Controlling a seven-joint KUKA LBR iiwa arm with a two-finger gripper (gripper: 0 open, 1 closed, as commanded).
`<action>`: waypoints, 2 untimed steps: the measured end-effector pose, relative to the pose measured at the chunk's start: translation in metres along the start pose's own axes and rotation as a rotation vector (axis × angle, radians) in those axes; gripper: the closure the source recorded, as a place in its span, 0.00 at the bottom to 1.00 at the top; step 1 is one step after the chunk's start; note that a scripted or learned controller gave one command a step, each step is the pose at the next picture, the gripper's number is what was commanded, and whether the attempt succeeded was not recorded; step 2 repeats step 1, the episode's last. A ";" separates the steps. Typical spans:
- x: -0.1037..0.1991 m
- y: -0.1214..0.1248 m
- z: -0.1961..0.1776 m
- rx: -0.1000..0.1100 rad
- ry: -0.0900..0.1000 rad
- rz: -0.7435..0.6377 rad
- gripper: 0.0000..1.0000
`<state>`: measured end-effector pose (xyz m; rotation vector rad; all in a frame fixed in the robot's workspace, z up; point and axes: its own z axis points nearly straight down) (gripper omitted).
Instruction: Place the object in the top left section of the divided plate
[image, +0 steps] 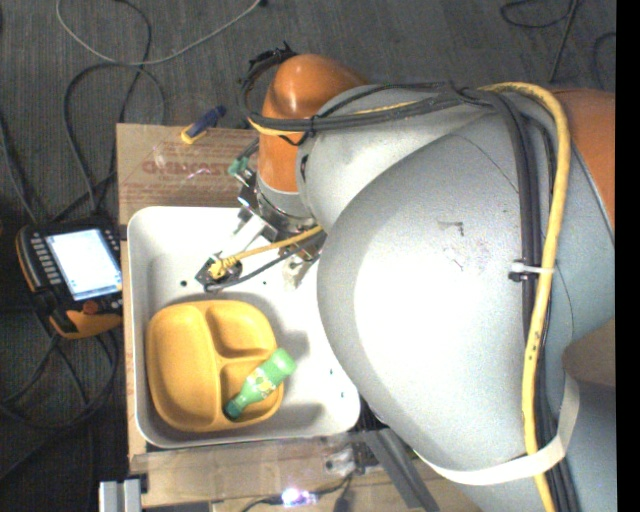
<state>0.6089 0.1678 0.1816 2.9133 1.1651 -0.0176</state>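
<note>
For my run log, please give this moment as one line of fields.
target: yellow divided plate in white bin | object: green bottle lying in plate's lower right section | gripper: over bin, apart from bottle

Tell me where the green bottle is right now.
In the camera view, the green bottle lies slantwise across the lower right section of the yellow divided plate, which sits in the white bin, left of the arm.
</note>
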 end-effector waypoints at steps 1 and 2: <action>-0.033 -0.035 0.091 -0.023 0.019 0.194 0.00; -0.033 -0.035 0.091 -0.023 0.019 0.194 0.00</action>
